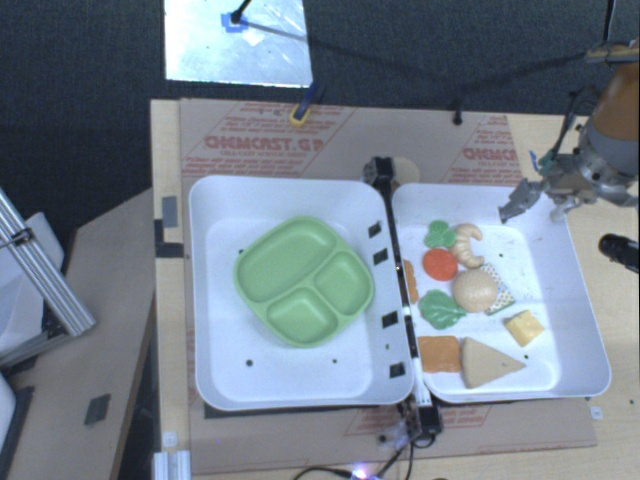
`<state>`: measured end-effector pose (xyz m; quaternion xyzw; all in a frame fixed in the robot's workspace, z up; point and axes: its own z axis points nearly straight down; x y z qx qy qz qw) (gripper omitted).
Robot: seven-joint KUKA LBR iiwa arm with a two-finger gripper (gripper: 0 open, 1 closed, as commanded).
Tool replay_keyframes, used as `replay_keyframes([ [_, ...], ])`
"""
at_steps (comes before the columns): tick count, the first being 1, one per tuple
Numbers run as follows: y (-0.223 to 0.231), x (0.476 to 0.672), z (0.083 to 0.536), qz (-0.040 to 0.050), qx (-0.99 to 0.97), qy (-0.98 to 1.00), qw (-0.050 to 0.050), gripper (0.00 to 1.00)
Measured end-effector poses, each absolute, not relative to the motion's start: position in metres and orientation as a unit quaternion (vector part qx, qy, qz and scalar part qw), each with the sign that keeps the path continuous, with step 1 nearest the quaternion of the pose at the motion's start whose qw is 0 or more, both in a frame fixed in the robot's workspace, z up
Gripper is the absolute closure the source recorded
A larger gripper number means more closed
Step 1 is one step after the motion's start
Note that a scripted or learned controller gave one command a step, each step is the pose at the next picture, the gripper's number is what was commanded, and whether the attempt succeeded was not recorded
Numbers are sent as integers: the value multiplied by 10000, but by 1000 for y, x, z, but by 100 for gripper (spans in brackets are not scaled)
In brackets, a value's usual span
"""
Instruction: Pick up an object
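Toy food sits clustered in the right bin (585, 318) while the arm (612, 128) hangs over that bin's far right corner, its end effector (540, 196) above the rim and clear of every item. Whether it is spread or closed cannot be told from this slanted view, and nothing can be seen in its grasp.

The candidates for picking lie in the bin's left half: a green leafy piece (438, 234) and a pale croissant (467, 244) at the far end, a red tomato (439, 264) just in front of them, and a round beige bun (474, 290) touching a small patterned piece at its right. A second green leaf (441, 309) lies beside the bun, a yellow cube (524, 326) sits apart to the right, and an orange square (439, 353) rests against a cream wedge (489, 362) at the near edge. The left bin (215, 268) holds a green divided plate (303, 281), and both bins rest on a cardboard-covered surface (260, 138).

By the look of it the task is at the approach stage, with no object yet reached. The next move would call for travelling leftward and nearer over the food, choosing one target, then descending squarely on it. The cube, standing by itself, appears the easiest choice; the crowded pieces near the divider risk a nudge to a neighbour or a slip off the rounded bun.
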<state>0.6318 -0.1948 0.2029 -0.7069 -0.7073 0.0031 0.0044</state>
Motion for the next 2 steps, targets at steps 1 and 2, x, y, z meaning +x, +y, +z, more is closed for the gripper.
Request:
replay_keyframes([
  [1, -194, 634, 212, -5, -7059, -7083, -7, 0],
  [2, -188, 639, 168, 1, -7051, -7091, -2, 0],
])
